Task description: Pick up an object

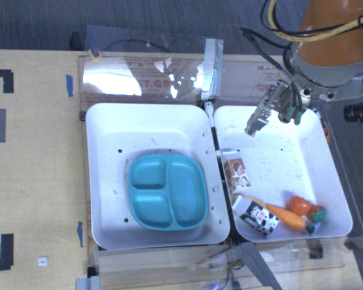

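Nearest the camera, along the front edge of the right bin (333,162), the candidate objects lie bunched together: a small black-and-white cow-patterned piece (261,217), an orange carrot (284,216) lying slantwise just beside it, and a red tomato-like toy (299,205) with a bit of green at its right, close against the carrot's far end. A little farther back, against the divider wall, rests a small printed packet (235,173). In the left bin (103,132) sits a turquoise divided plate (168,191), taking up its middle. Farther still, above the back part of the right bin, hangs the gripper (272,109), well apart from every object and holding nothing; its fingers appear spread somewhat, with bare bin floor showing beneath them, though the slant makes the exact gap hard to judge. Behind it rises the arm (333,17) with its orange band and looping cables. The grasp has plainly not yet begun. The main risk, judging from the layout, is the crowding at the front: a descent onto the carrot could nudge the cow piece or the tomato and close on an edge only, letting the object slip. The packet lies flat and tight to the wall, so fingers might scrape the wall or skid over it.
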Robot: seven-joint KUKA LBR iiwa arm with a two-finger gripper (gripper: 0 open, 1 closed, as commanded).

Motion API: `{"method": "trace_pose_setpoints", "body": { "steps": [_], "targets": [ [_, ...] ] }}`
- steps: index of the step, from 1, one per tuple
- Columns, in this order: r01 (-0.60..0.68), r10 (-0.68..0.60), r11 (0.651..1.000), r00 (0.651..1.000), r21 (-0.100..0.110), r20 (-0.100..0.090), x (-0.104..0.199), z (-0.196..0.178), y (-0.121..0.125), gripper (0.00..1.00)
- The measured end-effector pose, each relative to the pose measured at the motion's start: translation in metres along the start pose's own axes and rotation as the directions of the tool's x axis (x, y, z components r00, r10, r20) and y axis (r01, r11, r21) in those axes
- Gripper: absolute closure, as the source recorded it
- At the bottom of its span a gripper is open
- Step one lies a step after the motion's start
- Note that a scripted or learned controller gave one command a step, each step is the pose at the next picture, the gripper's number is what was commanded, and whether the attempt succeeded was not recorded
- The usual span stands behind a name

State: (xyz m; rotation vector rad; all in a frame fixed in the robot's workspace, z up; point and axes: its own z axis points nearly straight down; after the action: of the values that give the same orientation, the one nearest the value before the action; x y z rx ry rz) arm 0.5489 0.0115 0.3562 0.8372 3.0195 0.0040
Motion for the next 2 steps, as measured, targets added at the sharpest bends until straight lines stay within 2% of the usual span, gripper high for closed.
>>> {"method": "trace_pose_setpoints", "body": {
  "steps": [1, 2],
  "targets": [
    [0.301, -0.301, 0.954, 0.954, -0.001, 0.000, -0.016, -0.002, 0.025, 1.00],
    [0.520, -0.520, 0.854, 0.854, -0.001, 0.001, -0.013, 0.000, 0.039, 1.00]
  ]
}}
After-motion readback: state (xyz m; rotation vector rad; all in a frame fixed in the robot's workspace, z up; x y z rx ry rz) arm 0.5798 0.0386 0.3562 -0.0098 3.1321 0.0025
